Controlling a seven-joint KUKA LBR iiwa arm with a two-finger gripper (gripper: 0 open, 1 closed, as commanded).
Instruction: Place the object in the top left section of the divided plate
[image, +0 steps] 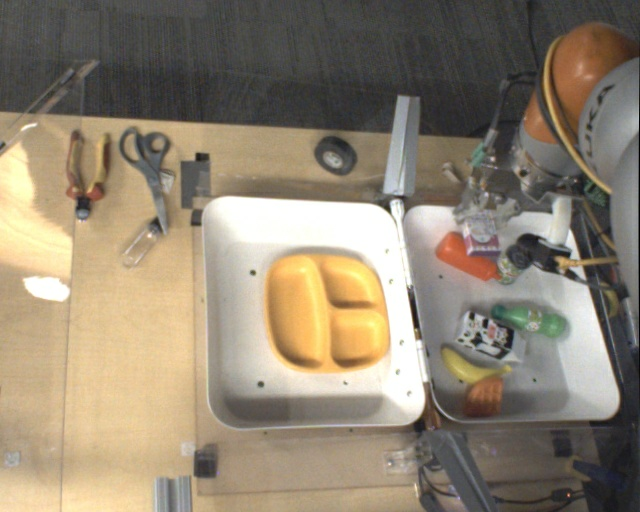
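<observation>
On the far left of the bench lie pliers (82, 170) and scissors (150, 170), well away from the bins. I think they are just left there and have no part in the job.

Next comes the left bin (230, 380). The yellow plate (327, 309) sits in its middle, flat and ready. It has one long part on the left and two small parts on the right. Nothing lies in any part yet.

The right bin (590, 390) holds the toys. A small card box (490, 334), a green bottle (530, 320), a banana (466, 365) and a strawberry (484, 396) sit close together near the front.

The gripper (485, 225) hangs low at the back of this bin, right over the orange carrot (466, 256). I guess the carrot is the thing to move. It lies on the bin floor, not lifted.

The gripper's tips blur into wires and clear plastic, so I cannot tell its state. The arm (590, 70) is cut off at the right.
</observation>
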